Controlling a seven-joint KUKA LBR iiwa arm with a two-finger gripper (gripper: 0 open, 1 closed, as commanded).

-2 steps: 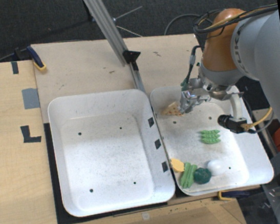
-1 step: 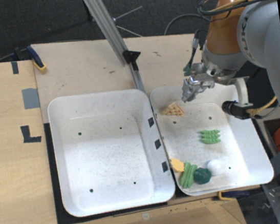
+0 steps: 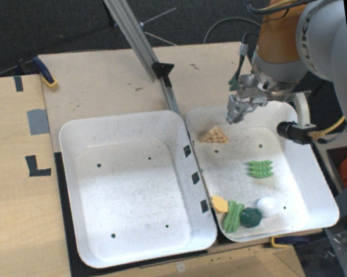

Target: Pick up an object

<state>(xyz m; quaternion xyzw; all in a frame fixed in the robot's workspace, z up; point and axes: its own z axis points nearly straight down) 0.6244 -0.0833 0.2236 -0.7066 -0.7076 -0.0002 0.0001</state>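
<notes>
1. The gripper hangs over the far end of the right bin, its tip pointing down and toward the left. Nothing shows between its tips, and at this slant I cannot tell how it is set.
2. The nearest candidate is the tan waffle-like wedge, lying flat on the bin floor just beside and below the gripper, close to the wall shared with the left bin.
3. My judgement: the step in hand is the approach. To do it well, centre over the wedge before descending, and straddle its narrow width, since a flat piece gives little height to pinch.
4. Mind the shared wall; a descent too far left risks striking it.
5. Other options lie well apart at the near end: a green pod, a yellow piece, a green bundle, a dark green lump and a white ball, clustered closely.
</notes>
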